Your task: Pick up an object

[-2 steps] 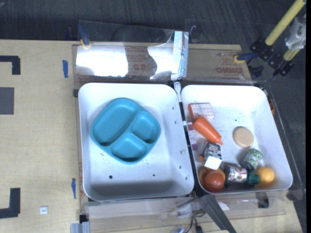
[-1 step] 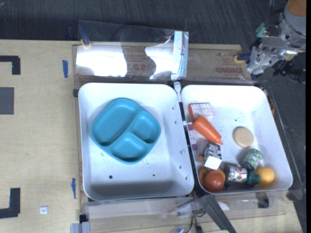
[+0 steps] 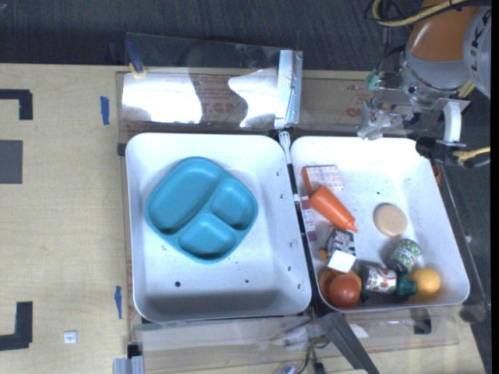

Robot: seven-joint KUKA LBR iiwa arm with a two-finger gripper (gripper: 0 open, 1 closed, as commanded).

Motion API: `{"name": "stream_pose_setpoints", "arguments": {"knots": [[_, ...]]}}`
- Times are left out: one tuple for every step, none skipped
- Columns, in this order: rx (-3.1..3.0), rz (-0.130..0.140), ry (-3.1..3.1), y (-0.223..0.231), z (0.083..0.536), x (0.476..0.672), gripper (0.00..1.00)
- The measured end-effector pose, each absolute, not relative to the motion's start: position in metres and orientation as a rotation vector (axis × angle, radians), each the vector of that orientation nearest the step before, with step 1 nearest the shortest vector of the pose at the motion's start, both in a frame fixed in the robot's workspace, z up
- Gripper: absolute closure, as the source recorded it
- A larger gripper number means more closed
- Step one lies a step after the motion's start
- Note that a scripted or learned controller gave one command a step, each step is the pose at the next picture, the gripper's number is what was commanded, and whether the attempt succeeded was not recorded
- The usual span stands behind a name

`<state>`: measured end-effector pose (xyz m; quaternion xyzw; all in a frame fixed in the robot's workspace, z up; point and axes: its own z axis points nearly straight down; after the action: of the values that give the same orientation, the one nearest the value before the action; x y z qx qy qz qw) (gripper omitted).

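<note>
The right bin [image 3: 405,158] holds an orange carrot [image 3: 332,206], a small pink-and-white packet [image 3: 323,178], a tan round disc [image 3: 390,219], a green can [image 3: 405,253], a yellow-orange ball [image 3: 426,280], a red tomato [image 3: 343,289], a dark bottle with a red label [image 3: 380,281] and a small black-and-white pack [image 3: 341,244]. My gripper [image 3: 376,125] hangs over the bin's far rim, up and right of the carrot, with nothing seen between its fingers.
The left bin [image 3: 156,287] holds a blue three-part plate [image 3: 203,208]. A shiny clear sheet [image 3: 210,92] stands behind the left bin. Yellow cables [image 3: 413,14] loop beside the arm at the top right. Wooden bench surface spreads left.
</note>
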<state>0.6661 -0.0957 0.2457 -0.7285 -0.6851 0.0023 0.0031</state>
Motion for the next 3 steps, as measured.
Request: {"name": "stream_pose_setpoints", "arguments": {"knots": [[-2.225,0.004,-2.212,-0.057,0.232,0.667,1.00],[-2.215,-0.007,-2.240,-0.107,0.347,0.668,1.00],[-2.441,-0.005,-1.989,-0.164,0.439,0.667,1.00]]}}
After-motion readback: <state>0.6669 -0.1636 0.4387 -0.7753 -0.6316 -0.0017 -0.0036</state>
